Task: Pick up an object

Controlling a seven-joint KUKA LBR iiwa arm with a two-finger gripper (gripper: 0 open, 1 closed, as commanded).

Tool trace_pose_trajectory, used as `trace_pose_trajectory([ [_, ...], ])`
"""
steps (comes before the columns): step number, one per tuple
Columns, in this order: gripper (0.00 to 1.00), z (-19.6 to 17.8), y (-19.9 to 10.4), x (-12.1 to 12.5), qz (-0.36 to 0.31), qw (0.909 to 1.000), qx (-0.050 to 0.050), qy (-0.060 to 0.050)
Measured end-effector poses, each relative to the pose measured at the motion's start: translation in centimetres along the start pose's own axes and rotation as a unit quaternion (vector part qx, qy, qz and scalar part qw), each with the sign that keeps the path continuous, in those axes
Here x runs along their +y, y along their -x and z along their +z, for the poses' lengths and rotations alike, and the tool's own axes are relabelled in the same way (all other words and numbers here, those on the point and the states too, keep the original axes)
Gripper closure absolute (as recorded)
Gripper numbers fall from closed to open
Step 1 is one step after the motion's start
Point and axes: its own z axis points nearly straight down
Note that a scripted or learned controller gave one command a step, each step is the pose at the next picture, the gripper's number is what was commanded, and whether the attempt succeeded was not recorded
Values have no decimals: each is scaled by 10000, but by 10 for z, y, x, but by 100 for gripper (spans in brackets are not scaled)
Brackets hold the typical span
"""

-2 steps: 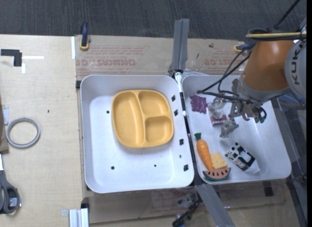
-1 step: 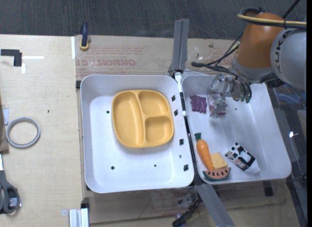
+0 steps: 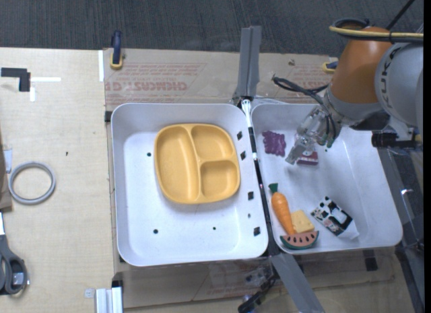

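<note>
Two white bins (image 3: 128, 190), wooden bench (image 3: 54, 103)

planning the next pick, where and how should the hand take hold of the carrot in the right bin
Grip the carrot across its orange middle, coming straight down from above. It lies flat and runs lengthwise along the right bin's left wall, green top toward the far end. Its lower tip touches the cheese wedge and watermelon slice, so close across the narrow width higher up, where both sides look free.

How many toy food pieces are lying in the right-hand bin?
4: purple grapes near the divider, carrot lower left, cheese wedge beside it, watermelon slice at the front. The end effector may hide more.
</note>
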Motion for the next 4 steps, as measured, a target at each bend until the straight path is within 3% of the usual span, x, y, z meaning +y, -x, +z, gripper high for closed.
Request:
trace_pose_trajectory([
  [1,100,-12,3,1,-13,10000,-51,8],
  [2,100,-1,17,-4,3537,9353,10,-9],
  [3,0,0,17,-4,3537,9353,10,-11],
  [4,0,0,17,-4,3537,9353,10,-11],
])
